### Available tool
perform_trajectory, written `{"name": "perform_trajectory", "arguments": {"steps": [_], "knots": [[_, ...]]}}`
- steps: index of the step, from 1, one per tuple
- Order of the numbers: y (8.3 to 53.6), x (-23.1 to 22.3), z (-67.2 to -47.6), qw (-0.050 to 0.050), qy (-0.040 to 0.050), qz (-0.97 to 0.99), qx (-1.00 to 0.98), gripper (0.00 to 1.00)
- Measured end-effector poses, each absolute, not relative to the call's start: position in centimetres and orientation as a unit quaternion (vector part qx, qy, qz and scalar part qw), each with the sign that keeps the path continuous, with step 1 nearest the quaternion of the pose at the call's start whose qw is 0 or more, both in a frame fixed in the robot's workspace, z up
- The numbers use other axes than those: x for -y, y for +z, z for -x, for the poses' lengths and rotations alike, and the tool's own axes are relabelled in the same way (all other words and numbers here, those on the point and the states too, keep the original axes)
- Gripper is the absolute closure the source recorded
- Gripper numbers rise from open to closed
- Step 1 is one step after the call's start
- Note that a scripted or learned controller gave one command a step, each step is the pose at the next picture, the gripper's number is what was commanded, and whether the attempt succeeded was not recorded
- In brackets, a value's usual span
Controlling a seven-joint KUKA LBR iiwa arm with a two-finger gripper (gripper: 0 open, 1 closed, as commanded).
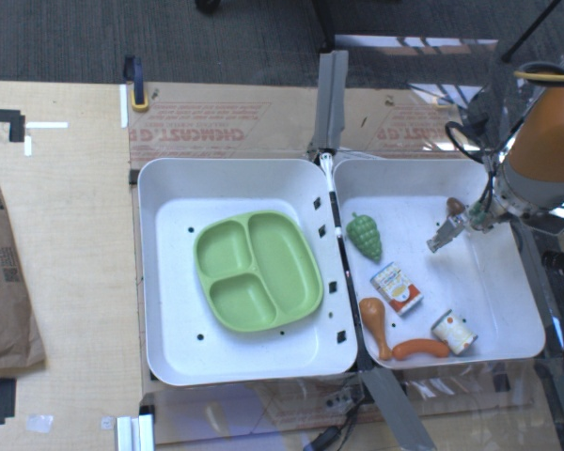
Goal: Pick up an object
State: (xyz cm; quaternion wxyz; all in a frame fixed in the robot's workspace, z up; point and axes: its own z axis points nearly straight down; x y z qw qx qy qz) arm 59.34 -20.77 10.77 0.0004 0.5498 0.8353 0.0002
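The right bin [508,289] holds several small items: a green bumpy grape bunch [365,235] near its left wall, a small white and orange carton [396,287] in the middle, an orange drumstick [377,325] and an orange sausage [419,349] along the front, and a small white can [453,333] at the front right. My gripper [448,231] hangs over the right bin's far right part, fingers pointing left and down, above bare bin floor. Nothing shows between its fingers. The arm's orange band [543,139] rises at the right edge.
The left bin [160,252] holds a green divided plate [258,271]. A grey divider post [331,101] stands behind the bins' shared wall. A brown paper bag [5,280] lies on the bench at far left. Cables run beside the arm.
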Motion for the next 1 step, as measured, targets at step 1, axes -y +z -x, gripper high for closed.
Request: {"name": "perform_trajectory", "arguments": {"steps": [1], "knots": [[10.76,11.5,-60.18,0.0,0.0,-0.521,-0.854,0.0]]}}
